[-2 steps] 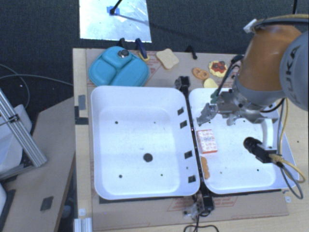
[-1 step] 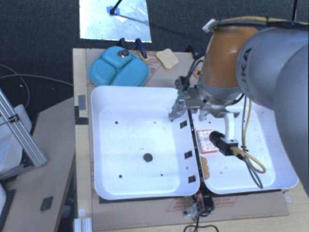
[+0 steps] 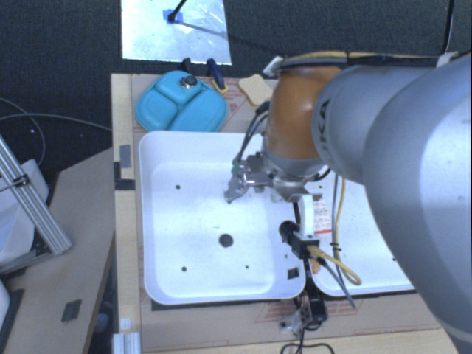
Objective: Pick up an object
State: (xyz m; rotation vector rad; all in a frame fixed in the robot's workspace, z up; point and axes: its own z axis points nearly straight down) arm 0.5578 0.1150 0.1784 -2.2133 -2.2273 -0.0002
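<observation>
My gripper [image 3: 235, 188] hangs over the left white bin [image 3: 158, 198], near the upper middle of its floor. A small dark round disc [image 3: 226, 240] lies on the bin floor a short way below the gripper and apart from it. I see nothing in the gripper. A white and red box [image 3: 321, 216] shows in the right bin [image 3: 376, 271], largely hidden by my arm.
Behind the bins sit a blue lidded container [image 3: 181, 103], a blue clip [image 3: 215, 72] and a tan piece [image 3: 255, 89]. My grey arm with its orange band [image 3: 295, 116] covers most of the right bin. A metal frame [image 3: 29, 212] stands at the left.
</observation>
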